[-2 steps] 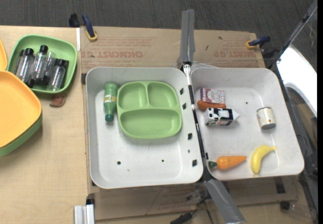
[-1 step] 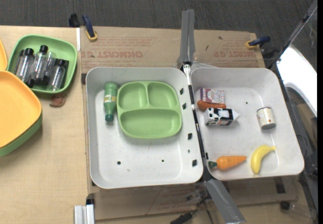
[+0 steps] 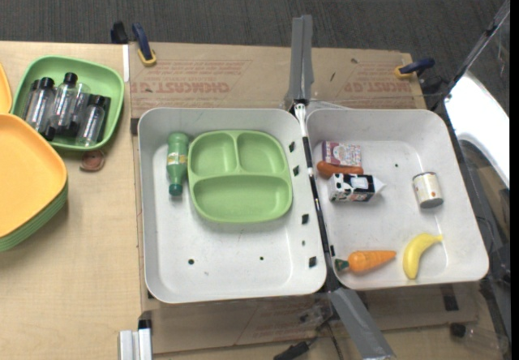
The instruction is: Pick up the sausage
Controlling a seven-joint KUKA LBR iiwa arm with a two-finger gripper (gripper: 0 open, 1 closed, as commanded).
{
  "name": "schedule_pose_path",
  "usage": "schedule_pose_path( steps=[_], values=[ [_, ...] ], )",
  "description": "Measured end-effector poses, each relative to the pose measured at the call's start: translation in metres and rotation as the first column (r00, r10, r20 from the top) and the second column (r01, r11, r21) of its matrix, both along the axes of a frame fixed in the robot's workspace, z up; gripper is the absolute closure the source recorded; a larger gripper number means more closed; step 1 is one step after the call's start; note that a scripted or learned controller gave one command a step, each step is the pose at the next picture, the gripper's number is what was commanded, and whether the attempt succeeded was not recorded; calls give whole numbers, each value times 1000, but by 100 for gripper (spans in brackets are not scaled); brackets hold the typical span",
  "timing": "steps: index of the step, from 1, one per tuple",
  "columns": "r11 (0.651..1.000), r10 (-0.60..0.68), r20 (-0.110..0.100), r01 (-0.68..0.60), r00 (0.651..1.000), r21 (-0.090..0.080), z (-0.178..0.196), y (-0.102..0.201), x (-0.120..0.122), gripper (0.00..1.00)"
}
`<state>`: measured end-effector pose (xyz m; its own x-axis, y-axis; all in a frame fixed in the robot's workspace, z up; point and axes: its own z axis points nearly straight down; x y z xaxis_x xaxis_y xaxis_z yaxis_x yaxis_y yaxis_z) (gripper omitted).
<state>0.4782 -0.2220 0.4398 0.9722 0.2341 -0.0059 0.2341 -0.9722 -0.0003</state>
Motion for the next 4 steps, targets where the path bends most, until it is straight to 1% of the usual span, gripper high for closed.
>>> schedule_pose_path(
  steps=[1,2,4],
  values=[
    [979,205,-1,-205,979,3,0,0,0,100],
    [999,-34,0,34,999,0,0,0,0,100],
    [1000,-12,-1,12,1000,1,0,0,0,100]
  ],
)
